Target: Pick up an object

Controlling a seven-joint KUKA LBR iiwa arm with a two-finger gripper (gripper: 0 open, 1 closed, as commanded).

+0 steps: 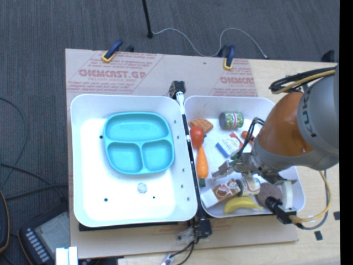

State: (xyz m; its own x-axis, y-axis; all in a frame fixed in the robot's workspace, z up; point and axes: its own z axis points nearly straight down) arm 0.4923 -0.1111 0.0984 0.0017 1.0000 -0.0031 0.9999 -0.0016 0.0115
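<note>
1. Low over the right bin [194,148], the gripper [238,169] hangs above a cluster of small items; whether its fingers are spread or pressed together cannot be told, and nothing can be seen held between them.
2. Just below the gripper lies a brown-and-white packet [227,190], and beside that packet, nearer the front wall, a yellow banana [241,204].
3. To the gripper's left, an orange carrot [202,163] lies lengthwise along the wall between the bins, with a red tomato-like piece [197,137] at its upper end and a tan waffle-like piece [202,125] above that.
4. Toward the back of the same bin, a small green can [231,119] lies on its side, and a blue-and-white packet [227,146] sits between it and the gripper.
5. Behind the gripper, the grey arm with its orange band [281,134] covers the right part of that bin.
6. Over in the left bin [77,148], a turquoise divided plate [138,142] with three compartments sits near the middle; a small pale round piece [142,188] lies on the bin floor in front of it.
7. Both bins rest on a bench [110,70] covered with brown printed board.
</note>
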